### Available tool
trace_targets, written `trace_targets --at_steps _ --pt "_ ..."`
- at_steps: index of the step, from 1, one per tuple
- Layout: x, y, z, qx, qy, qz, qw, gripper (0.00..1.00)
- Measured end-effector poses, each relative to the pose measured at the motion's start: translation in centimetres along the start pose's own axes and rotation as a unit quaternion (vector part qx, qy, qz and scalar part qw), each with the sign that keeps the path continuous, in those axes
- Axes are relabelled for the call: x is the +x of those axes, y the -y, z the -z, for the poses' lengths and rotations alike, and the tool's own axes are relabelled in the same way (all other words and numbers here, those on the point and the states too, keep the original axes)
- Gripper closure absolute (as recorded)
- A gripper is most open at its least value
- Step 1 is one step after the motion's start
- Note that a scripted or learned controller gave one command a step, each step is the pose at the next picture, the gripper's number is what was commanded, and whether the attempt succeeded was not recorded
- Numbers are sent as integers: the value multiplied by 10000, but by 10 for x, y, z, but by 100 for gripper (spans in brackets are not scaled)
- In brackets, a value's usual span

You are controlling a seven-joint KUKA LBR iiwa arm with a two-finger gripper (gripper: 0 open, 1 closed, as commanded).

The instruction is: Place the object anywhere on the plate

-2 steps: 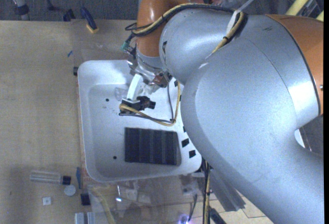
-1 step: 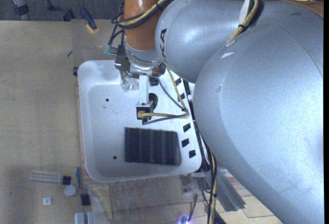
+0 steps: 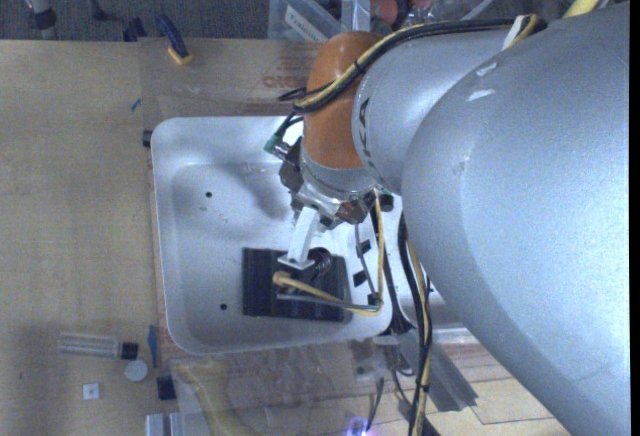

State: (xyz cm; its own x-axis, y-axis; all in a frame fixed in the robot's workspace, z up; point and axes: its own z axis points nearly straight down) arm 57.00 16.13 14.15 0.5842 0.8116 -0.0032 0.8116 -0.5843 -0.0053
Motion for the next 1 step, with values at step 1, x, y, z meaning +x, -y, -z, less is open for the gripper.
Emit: trace_targets --at_steps 1 --pt "0 0 0 -3 -3 -3 10000 0"
